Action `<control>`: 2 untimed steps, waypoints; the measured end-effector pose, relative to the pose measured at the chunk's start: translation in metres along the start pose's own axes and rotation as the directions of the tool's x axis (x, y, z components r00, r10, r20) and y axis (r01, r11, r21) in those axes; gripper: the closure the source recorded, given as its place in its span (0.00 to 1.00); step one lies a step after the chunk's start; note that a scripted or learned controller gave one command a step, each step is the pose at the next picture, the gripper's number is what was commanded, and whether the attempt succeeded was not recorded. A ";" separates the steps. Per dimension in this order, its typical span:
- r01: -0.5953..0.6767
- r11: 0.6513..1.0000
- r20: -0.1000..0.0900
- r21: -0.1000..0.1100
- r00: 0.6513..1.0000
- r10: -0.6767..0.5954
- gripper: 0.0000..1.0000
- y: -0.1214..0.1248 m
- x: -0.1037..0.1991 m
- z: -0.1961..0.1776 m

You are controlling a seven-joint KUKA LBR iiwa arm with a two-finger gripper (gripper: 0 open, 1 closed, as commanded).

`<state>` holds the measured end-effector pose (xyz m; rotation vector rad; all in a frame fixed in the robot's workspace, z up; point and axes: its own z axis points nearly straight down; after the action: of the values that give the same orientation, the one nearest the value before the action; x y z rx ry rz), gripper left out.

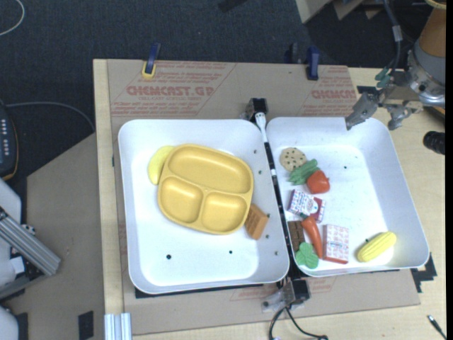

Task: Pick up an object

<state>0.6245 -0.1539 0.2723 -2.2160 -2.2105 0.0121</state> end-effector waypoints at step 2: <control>0.003 1.000 0.001 -0.007 1.000 -0.003 0.00 -0.001 0.002 0.056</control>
<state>0.6223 -0.1521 0.2168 -2.2170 -2.2173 0.0063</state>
